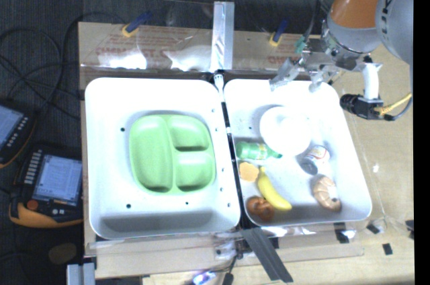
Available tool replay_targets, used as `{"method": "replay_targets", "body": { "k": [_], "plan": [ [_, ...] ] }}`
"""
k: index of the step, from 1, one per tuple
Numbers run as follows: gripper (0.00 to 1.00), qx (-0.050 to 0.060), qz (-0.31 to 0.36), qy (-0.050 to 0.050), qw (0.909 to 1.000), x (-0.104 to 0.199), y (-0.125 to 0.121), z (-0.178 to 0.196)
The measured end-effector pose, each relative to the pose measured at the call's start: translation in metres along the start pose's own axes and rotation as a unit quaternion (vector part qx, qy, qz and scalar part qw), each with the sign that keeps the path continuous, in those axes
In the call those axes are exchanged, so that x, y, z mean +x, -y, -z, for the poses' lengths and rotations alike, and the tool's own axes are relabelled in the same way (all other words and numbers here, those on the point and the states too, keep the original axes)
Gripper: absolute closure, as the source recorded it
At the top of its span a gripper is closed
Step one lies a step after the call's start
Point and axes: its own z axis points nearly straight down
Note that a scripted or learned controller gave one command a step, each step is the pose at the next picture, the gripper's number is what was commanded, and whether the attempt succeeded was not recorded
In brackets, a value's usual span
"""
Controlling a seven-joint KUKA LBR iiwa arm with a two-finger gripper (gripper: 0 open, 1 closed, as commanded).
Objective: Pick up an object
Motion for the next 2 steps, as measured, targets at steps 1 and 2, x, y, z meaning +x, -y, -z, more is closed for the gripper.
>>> {"method": "replay_targets", "body": {
  "k": [1, 2],
  "plan": [
    [0.00, 0.000, 0.028, 0.001, 0.9996, -0.0672, 0.0707, -0.0960],
    [0.00, 0.000, 0.028, 0.000, 0.9996, -0.0670, 0.0705, -0.0959]
  ]
}}
